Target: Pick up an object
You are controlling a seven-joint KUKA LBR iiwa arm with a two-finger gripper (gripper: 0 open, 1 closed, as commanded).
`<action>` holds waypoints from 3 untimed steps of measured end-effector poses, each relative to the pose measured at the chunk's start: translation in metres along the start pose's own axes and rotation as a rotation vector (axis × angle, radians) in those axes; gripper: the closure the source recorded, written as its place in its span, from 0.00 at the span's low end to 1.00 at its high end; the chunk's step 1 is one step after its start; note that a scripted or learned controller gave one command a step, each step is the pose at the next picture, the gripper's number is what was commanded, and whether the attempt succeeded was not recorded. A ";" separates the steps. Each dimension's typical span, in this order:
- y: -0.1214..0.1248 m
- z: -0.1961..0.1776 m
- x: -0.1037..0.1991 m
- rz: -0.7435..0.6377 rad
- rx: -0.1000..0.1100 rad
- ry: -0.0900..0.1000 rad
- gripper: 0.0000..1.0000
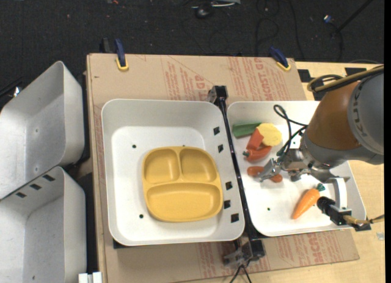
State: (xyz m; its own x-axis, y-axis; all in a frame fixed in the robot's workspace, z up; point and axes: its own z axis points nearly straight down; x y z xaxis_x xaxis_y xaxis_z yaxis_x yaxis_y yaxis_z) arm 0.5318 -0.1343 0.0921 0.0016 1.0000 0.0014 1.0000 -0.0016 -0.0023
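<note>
The gripper [273, 172] hangs low in the right bin [269, 220] — whether it grasps anything cannot be told — by a small red piece [255, 170]; an orange carrot [305, 203] lies nearby.

Toy foods are lying in the right bin [287, 227]. A green pepper [244, 129] is resting near its far left corner, touching a yellow piece [270, 134]. A red pepper [256, 146] is lying just below them. A small red piece [266, 173] is sitting mid-bin. An orange carrot [305, 203] is pointing toward the near edge, tilted.
</note>
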 end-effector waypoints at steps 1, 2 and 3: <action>0.000 -0.010 0.000 0.001 -0.002 -0.001 1.00; -0.002 -0.053 -0.002 -0.002 -0.006 -0.003 1.00; -0.001 -0.116 -0.002 -0.004 -0.010 -0.004 1.00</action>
State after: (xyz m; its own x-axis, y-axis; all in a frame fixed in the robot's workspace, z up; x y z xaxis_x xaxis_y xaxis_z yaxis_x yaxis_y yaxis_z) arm 0.5308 -0.1365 0.2083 -0.0026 1.0000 -0.0025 1.0000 0.0026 0.0076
